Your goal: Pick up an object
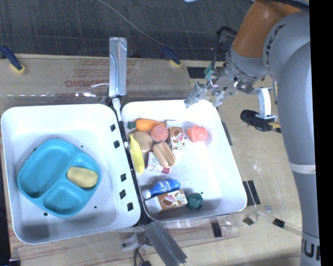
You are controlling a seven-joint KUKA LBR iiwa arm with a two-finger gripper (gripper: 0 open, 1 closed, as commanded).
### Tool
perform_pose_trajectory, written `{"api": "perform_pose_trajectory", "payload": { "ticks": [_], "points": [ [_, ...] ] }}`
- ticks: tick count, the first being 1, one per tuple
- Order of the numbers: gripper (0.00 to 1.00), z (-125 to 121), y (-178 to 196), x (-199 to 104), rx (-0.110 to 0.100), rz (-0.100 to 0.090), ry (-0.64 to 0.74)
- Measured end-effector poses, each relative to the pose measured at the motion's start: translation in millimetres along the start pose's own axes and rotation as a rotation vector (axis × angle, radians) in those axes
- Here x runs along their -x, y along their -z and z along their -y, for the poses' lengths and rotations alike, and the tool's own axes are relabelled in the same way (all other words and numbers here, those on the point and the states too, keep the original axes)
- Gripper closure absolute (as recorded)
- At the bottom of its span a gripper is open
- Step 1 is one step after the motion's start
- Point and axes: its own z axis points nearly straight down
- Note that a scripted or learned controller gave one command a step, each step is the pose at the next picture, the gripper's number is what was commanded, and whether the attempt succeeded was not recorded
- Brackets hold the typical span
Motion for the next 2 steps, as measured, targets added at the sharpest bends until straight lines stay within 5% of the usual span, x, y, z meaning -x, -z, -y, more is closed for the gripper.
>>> {"api": "perform_pose_trajectory", "payload": {
  "ticks": [1, 2],
  "points": [
    [0.00, 48, -130, -39, -0.009, -0.002, 0.030],
    [0.00, 40, -146, -45, 0.006, 0.001, 0.070]
  ]
}}
